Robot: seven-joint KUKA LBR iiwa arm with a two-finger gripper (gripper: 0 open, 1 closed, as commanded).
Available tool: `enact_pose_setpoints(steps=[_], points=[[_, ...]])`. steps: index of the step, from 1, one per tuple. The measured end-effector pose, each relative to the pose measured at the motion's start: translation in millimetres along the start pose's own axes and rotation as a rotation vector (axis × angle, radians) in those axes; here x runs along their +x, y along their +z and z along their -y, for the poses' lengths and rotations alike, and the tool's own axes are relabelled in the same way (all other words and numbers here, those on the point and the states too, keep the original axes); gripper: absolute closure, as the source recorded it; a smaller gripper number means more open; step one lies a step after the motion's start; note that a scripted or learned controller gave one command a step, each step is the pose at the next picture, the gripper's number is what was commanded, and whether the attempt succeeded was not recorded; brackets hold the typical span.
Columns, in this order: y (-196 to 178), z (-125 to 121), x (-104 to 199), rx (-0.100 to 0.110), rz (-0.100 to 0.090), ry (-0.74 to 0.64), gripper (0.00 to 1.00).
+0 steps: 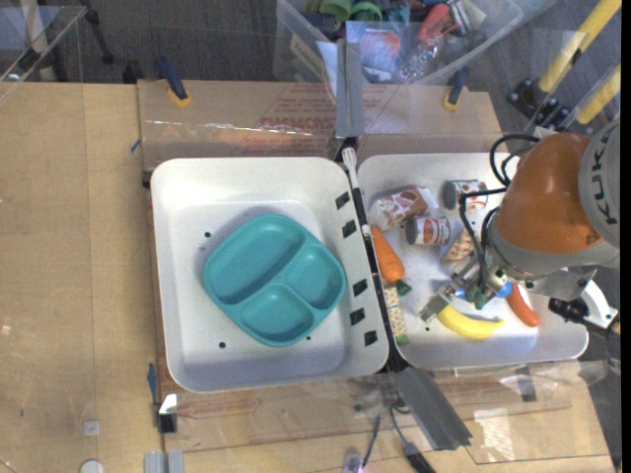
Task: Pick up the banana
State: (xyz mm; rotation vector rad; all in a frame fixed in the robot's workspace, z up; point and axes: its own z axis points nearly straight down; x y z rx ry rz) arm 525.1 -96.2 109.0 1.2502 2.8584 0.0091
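Banana (469, 323) lay at lower right, long axis roughly horizontal, just below the gripper (471, 292); jaw state could not be told.

Pretty plain setup here: a light wooden bench (69, 264) takes up most of the view, with a clear plastic tub (394, 18) of jumbled colourful stuff at the back. Blue clamps (175, 89) sit along the far edge. Dark backdrop behind, even lighting.
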Motion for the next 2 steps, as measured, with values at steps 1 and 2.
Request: enact_pose_setpoints(steps=[1, 2], points=[[-9.5, -0.3, -1.0, -0.002, 0.002, 0.002, 1.0], [-9.4, -0.3, -1.0, -0.002, 0.002, 0.002, 0.0]])
